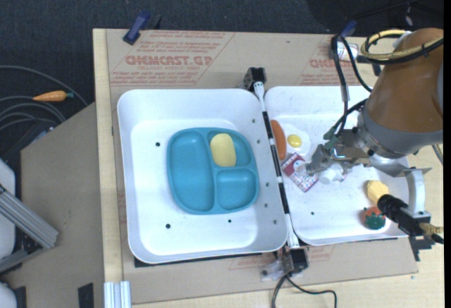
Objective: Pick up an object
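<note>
My gripper [320, 164] hangs low over the left half of the right bin [331, 229], reaching in from the right. Just beneath and left of it lies a small red and white packet [301, 177], close to the gripper's tip; contact is unclear. An orange sausage-shaped toy [279, 139] lies along the bin's left wall, with a fried-egg toy [294, 140] beside it. A yellow piece [377, 189] and an orange and green piece [373, 218] sit at the right. A yellow oval object [223, 149] rests in the upper right compartment of the blue divided plate [190, 173].
The blue plate sits in the left bin [141, 215]. The arm's large grey and orange body [405, 102] covers the right bin's far right part, with black cables looping over it. A ridge with clamps divides the two bins.
</note>
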Action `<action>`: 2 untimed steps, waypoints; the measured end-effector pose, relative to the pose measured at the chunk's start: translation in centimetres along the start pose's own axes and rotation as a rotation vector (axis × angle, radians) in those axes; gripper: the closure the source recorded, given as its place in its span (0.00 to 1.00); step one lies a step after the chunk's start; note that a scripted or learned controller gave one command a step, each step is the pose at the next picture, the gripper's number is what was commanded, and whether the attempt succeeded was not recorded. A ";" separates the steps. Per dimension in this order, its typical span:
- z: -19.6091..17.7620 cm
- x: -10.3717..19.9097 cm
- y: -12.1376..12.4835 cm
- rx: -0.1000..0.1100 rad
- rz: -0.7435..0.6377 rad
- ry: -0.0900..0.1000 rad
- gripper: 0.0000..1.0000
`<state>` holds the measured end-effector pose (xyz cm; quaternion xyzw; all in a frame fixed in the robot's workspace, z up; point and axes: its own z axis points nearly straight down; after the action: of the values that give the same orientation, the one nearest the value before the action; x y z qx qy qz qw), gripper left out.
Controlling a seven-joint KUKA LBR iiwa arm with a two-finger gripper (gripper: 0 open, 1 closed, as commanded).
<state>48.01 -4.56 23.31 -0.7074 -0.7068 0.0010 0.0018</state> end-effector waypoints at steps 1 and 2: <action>0.0 4.5 -0.1 0.000 -0.002 0.001 1.00; 0.5 10.5 -0.1 -0.001 -0.002 0.000 1.00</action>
<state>47.88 5.91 22.84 -0.7065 -0.7077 0.0006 0.0013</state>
